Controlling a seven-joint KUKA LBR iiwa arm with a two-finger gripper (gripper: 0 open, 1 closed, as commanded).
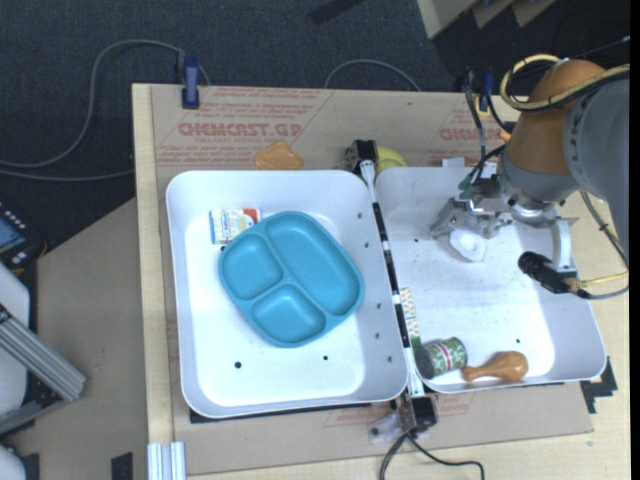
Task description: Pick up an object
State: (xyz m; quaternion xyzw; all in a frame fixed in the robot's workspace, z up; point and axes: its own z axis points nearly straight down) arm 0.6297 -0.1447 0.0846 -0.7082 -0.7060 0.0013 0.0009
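The small carton [233, 223] is partly covered by the blue tray [290, 277]; a yellow object [388, 158] is half hidden behind the right bin's rim [420, 171]

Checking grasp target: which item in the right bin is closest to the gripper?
The small white object, directly under the gripper at the right bin's upper part. The green can and the brown wooden piece lie far off at the bin's near edge.

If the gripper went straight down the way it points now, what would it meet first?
Probably the small white object lying on the floor of the right bin, directly under the gripper. Depth is hard to judge from this slanted view; it may already be touching it.
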